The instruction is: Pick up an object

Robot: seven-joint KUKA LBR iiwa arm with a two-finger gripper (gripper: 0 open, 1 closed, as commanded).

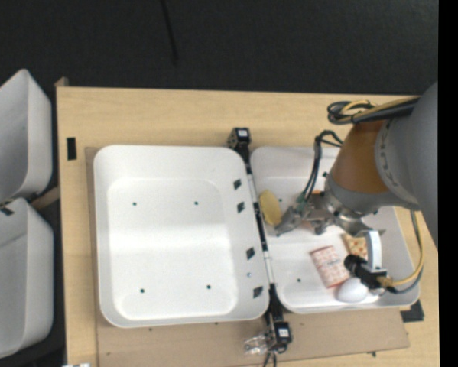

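My gripper (292, 219) is low in the right bin (290, 163), near its left wall. A yellow oblong object (270, 206) lies just to the gripper's left, close to or touching it; I cannot tell which. A pink patterned packet (327, 265) lies flat nearer the bin's front. A white rounded object (352, 291) rests in the front right corner. A small tan patterned piece (355, 245) shows just past the wrist. The grey arm with its orange band (358, 163) covers the bin's right side.
The left bin (171, 232) sits beside the right one, with a black-clipped divider (253, 220) between them. Both rest on a wooden bench (76, 205). White rounded housings (11, 205) stand at the far left.
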